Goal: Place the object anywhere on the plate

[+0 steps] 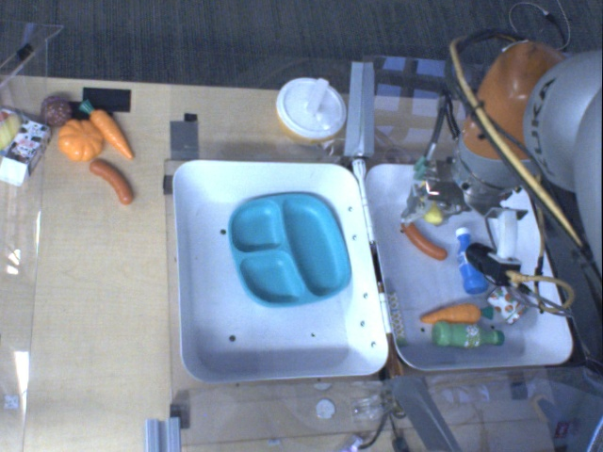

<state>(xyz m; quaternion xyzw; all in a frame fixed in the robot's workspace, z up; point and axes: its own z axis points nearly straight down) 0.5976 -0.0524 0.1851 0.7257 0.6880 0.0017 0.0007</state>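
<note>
Nearest the camera, in the right bin, a green bottle is lying on its side along the near wall, its long axis running left to right. Just behind it an orange carrot is lying almost parallel, its thin tip pointing left. A small patterned toy is sitting beside them, and a blue bottle is standing a little farther back.

Farther in, a red sausage is resting on the bin floor, its long axis slanting from upper left to lower right, with its upper end near the claw. The claw is hanging over the bin's far left part, close above a small yellow thing; whether its fingers are apart or together cannot be told.

In the left bin a blue plate with three compartments is lying with nothing on it.

Beyond the bins, on the desk, a white lidded cup is standing. At the far left another sausage, a carrot and a small pumpkin are lying together.
</note>
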